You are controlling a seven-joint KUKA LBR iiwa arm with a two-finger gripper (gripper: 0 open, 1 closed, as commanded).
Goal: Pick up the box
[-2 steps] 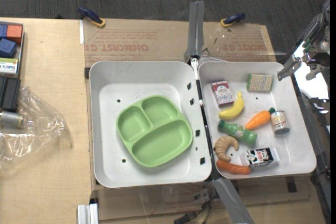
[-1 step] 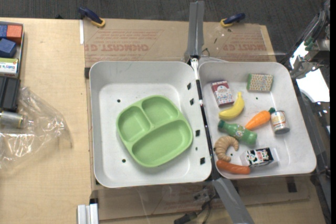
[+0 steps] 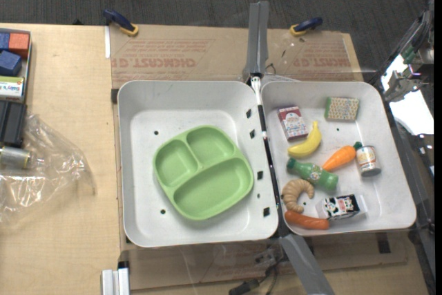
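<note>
Two white bins side by side on the surface [image 3: 62, 231]. Left bin [image 3: 138, 217]: green divided plate [image 3: 202, 173], tilted. Right bin [image 3: 394, 204]: red box [image 3: 293, 123] beside banana [image 3: 307, 141]; sponge [image 3: 342, 108] at far side; carrot [image 3: 338, 157], can [image 3: 367, 160], green bottle [image 3: 313, 174], croissant [image 3: 298, 193], sausage [image 3: 306, 220], cow-print carton [image 3: 341, 206] touching it. Plastic bag [image 3: 41, 169] at left.

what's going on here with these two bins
Nothing is being handled at this moment. The right bin holds toy food and small packages: a red box, banana, carrot, green bottle, croissant and a cow-print carton. The left bin holds a green divided plate.
</note>
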